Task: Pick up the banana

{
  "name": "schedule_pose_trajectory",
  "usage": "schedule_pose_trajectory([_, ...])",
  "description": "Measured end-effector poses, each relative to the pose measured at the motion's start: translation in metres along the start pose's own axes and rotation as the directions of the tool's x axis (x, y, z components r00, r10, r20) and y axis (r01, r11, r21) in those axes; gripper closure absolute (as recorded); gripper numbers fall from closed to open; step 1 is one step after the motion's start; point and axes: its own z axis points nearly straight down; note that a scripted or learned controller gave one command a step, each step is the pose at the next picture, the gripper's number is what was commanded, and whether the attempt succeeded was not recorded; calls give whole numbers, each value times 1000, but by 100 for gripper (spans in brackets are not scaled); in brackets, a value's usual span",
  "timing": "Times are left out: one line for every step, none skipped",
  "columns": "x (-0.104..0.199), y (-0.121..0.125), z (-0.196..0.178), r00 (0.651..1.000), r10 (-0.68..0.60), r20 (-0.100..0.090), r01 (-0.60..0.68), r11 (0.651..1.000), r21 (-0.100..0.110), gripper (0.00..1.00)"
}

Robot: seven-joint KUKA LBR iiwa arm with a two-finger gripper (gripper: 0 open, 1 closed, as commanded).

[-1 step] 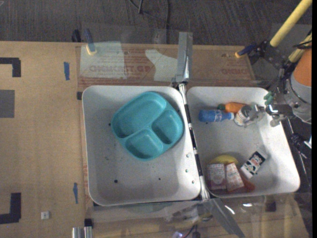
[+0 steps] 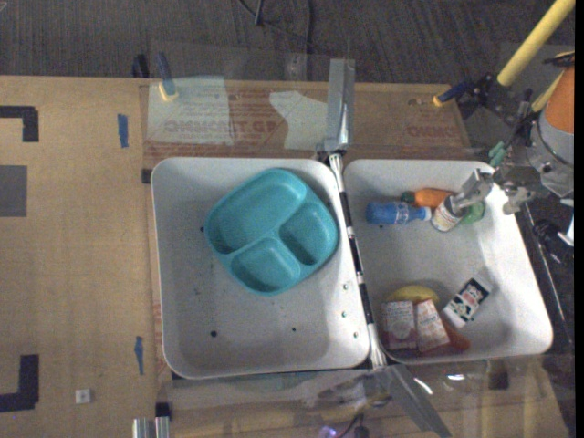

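Observation:
The banana (image 2: 412,294) lies in the front part of the right bin (image 2: 520,272). Just its yellow top curve shows, because two red-and-white packets (image 2: 412,325) lie over its near side. My gripper (image 2: 493,192) hangs over the far right corner of that bin, well behind the banana. It is open, with nothing between its fingers. Its left finger (image 2: 475,186) is just above a small white bottle with a green end (image 2: 449,215).
A blue bottle (image 2: 394,213) and an orange item (image 2: 432,196) lie at the back of the right bin. A small black-and-white carton (image 2: 467,301) sits right of the banana. A teal divided plate (image 2: 272,231) rests in the left bin (image 2: 182,318). A yellow pole (image 2: 538,30) slants at top right.

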Motion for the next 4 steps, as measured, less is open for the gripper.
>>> schedule_pose_trajectory([64, -7, 147, 997, -82, 0, 82, 997, -6, 0])
schedule_pose_trajectory([63, -71, 147, 999, -47, -1, 47, 999, -10, 0])
schedule_pose_trajectory([58, -69, 139, 999, -39, 4, 39, 999, -15, 100])
schedule_pose_trajectory([56, -69, 132, 999, -35, 4, 35, 999, -13, 100])
